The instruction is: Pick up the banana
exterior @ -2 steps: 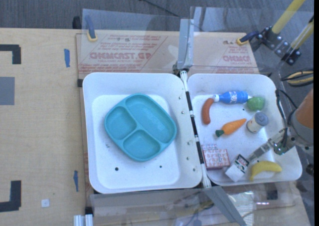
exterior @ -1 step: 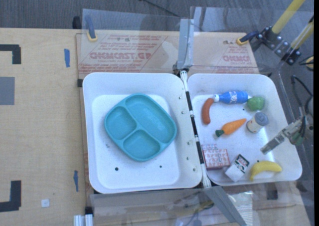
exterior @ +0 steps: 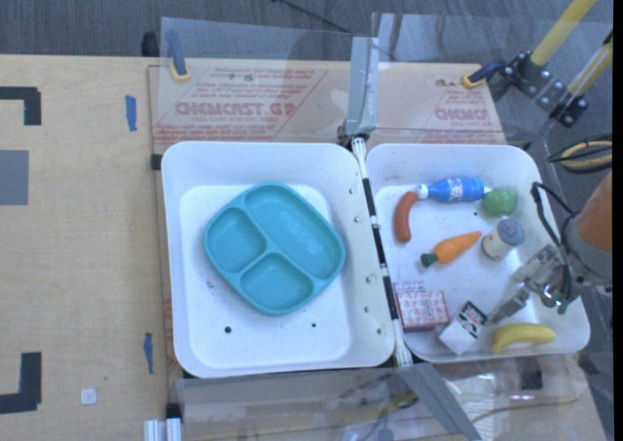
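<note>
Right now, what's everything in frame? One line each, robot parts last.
bins: 2, white, side by side on the bench
divided plate: 1, teal, left bin
banana: 1, yellow, right bin, near front edge
carrot: 1, orange, green top, right bin centre
sausage: 1, red-orange, right bin left side
bottle: 1, blue and white, right bin back
green fruit: 1, right bin back
small jar: 1, pale, grey lid, right bin
patterned box: 1, pink-white, right bin front
small carton: 1, white, beside banana
gripper: 1, grey, just above banana
</note>
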Motion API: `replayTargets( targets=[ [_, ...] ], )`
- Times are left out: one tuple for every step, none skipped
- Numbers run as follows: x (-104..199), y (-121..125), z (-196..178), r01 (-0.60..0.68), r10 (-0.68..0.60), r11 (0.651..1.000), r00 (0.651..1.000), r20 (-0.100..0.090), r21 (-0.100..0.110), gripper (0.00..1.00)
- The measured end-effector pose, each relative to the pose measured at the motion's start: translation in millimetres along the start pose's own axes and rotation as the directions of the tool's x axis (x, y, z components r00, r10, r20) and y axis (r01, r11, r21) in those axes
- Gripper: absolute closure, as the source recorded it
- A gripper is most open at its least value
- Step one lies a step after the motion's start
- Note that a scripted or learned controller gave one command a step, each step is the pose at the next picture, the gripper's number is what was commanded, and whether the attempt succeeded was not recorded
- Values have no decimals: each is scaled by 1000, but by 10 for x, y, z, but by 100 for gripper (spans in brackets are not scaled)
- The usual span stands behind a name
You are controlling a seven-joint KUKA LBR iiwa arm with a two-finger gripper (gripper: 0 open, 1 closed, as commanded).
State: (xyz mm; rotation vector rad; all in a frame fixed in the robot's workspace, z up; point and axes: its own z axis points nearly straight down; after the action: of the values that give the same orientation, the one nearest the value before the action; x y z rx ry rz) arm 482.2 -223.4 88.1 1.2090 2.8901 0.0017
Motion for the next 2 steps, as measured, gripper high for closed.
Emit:
replayTargets(
  targets=[
    [-40,-6,-118,-6,6,1000,1000,12,-5,100],
    [-41,-8,-118,-6,6,1000,1000,12,-5,0]
  ],
)
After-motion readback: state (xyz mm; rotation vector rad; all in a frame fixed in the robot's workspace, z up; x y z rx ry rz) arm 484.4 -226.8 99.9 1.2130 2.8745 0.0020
